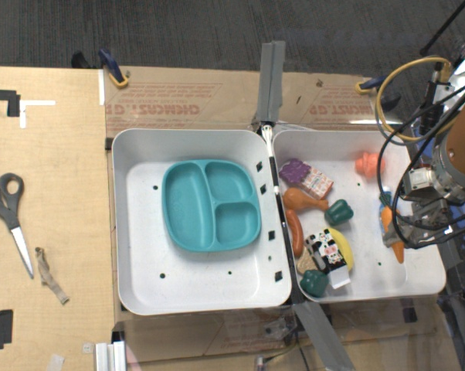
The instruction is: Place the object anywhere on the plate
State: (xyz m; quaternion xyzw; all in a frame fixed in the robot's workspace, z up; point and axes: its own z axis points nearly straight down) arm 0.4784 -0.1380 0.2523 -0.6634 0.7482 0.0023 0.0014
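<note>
Camera view is showing you the teal divided plastic plate (212,205) waiting bare, while the gripper (415,216) is hanging over the toys' bin (387,284), so I cannot tell its grip.

Teal three-compartment plate (212,205) lies flat in the left bin (132,230).

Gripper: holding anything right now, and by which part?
Cannot be told. The gripper sits over the right bin with an orange carrot-like toy at its tip, but cables hide whether that toy is actually gripped.
</note>
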